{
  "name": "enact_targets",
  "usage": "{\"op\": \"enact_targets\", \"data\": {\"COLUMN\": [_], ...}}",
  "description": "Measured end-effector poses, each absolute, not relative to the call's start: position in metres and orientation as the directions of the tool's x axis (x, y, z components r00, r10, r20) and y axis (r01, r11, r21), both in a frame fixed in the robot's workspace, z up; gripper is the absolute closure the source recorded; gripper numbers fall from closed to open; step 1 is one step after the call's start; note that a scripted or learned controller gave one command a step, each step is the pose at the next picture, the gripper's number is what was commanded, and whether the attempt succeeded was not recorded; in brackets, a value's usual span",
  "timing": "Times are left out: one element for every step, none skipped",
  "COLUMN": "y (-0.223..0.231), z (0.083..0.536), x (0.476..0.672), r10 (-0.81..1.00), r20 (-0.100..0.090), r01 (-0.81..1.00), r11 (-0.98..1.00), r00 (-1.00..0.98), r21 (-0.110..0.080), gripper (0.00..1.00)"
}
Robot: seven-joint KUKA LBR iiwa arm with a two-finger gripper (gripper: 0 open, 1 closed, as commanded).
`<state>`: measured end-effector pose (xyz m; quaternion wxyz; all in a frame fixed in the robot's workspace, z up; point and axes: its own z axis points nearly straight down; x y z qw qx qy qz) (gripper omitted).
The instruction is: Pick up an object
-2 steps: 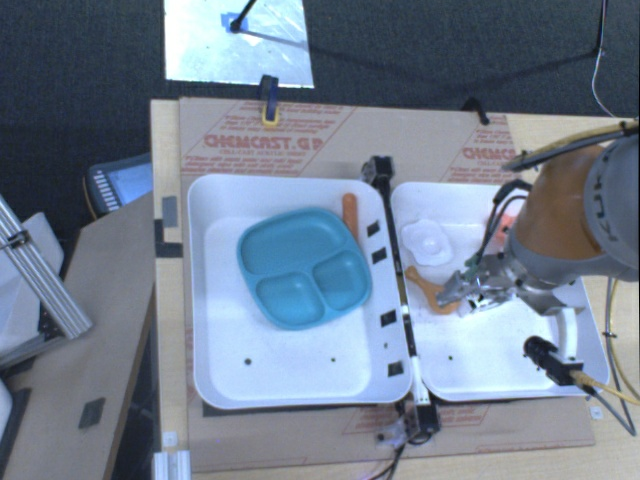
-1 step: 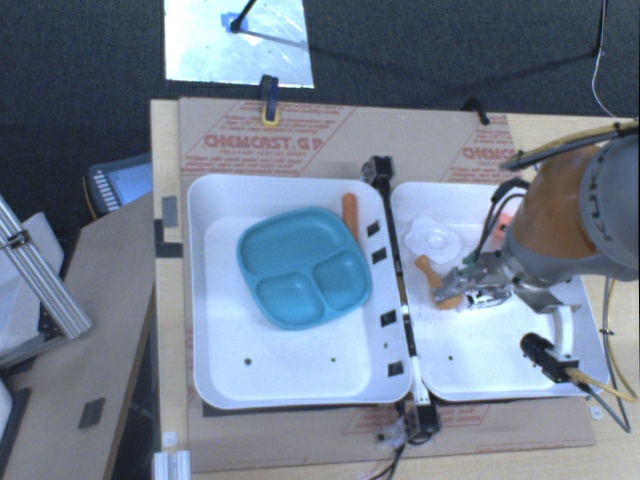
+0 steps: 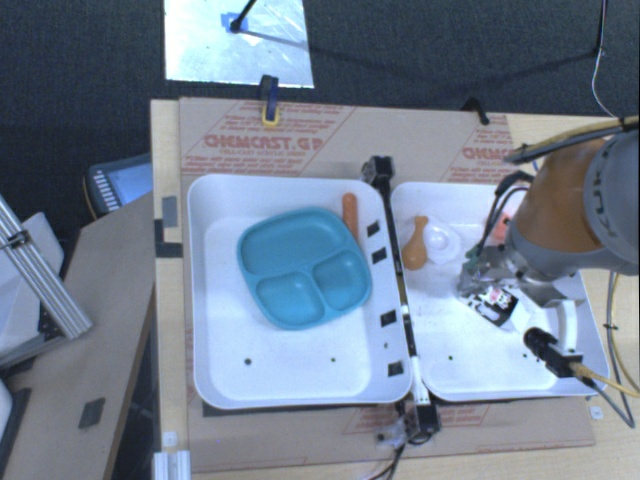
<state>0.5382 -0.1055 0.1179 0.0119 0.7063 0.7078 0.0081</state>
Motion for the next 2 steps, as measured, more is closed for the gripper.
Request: {"op": "enact_targets", "data": {"y": [-0.099, -0.099], "z": [0.179, 0.233], "x": [0.545, 0.547], "r10": [1.0, 1.0], "r20": [-0.001, -0.001], "r01": [1.0, 1.0], "r11": [0.005, 0.005], "r00": [-0.005, -0.005], "r21": [0.007, 0.008], "gripper": [1.0, 1.0]}}
